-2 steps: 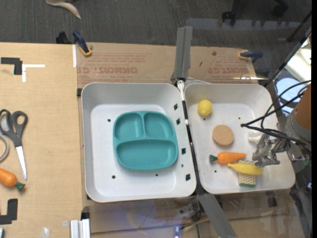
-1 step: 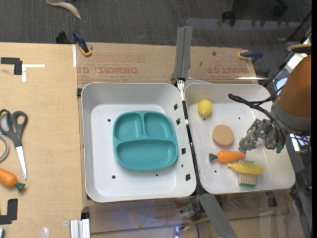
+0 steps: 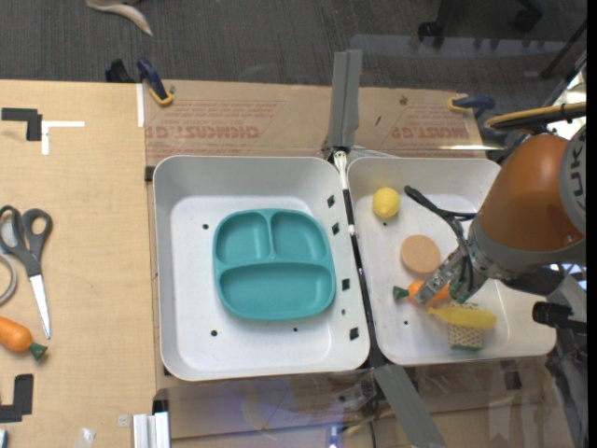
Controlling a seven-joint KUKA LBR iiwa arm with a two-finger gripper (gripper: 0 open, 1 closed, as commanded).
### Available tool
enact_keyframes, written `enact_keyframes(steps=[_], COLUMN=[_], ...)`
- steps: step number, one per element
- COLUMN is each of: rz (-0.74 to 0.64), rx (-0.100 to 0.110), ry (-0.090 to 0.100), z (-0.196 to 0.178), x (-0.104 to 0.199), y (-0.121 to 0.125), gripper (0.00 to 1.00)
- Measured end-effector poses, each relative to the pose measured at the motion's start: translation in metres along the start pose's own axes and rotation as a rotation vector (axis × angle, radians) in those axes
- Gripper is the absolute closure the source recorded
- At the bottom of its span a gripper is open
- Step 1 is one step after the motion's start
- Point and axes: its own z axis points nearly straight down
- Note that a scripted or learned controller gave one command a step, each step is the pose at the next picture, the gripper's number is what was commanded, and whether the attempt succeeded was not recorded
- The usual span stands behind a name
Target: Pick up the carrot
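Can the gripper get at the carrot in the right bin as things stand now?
Probably yes. The gripper is already low over the carrot in the right bin. Nothing lies on top of the carrot. The corn cob and the tan disc sit close beside it and could be nudged.

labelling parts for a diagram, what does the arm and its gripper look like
The arm is bulky and rounded, with a glossy orange band above a grey wrist collar. A black cable curves off its left side. The gripper is a small grey metallic piece, partly blurred, so finer markings cannot be made out.
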Motion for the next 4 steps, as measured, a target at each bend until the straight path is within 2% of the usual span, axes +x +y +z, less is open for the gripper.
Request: enact_keyframes(steps=[1,2,3,4], rz=[0.057,-0.311,-0.285,-0.168], rx=[0.000,-0.001,-0.001,0.001], ry=[-0.002,-0.003,-0.004,0.000], z=[-0.061,-0.100,-0.233,-0.070], x=[0.060,0.079,0.049,0.062], y=[0.046,0.094,0.029,0.039], gripper=[1.00,1.00,1.00,1.00])
